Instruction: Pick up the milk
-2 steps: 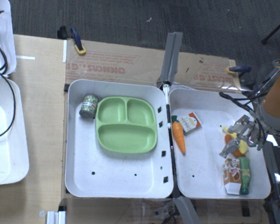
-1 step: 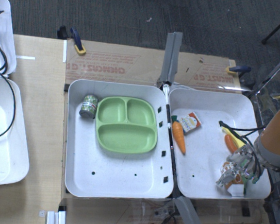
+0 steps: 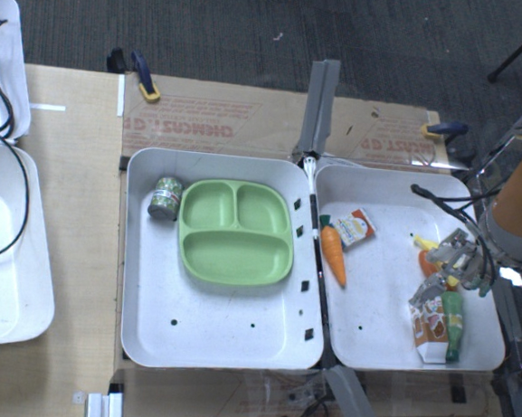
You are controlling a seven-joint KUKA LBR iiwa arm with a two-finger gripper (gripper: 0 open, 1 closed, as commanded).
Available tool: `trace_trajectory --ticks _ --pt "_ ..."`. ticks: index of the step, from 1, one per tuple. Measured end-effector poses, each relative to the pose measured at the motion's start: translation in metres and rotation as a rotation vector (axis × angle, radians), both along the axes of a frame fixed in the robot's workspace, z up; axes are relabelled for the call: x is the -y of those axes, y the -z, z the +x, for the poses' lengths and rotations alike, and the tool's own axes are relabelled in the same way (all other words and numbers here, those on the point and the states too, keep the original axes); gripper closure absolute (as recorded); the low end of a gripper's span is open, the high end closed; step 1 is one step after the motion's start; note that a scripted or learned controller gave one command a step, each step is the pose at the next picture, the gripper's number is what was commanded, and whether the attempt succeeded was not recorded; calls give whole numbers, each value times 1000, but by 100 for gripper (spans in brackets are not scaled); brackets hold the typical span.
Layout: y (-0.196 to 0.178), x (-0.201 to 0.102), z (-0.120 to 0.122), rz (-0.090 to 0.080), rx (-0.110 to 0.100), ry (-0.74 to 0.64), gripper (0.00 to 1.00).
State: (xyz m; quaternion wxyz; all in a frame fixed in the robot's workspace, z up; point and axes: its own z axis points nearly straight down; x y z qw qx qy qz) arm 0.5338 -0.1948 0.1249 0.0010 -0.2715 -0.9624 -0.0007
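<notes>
Jaws hover over the right bin (image 3: 384,355), whether apart or together I cannot tell; the milk carton (image 3: 431,325) lies flat just below them, touching a green bottle (image 3: 451,325); descend squarely across its narrow sides.

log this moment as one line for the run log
pincer over right bin, above milk | milk lying flat | carrot near divider | green plate in left bin
</notes>
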Motion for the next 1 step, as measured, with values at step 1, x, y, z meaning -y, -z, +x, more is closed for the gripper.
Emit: trace_trajectory --ticks 1 --pt "34 -28 -54 -2 6 63 0"
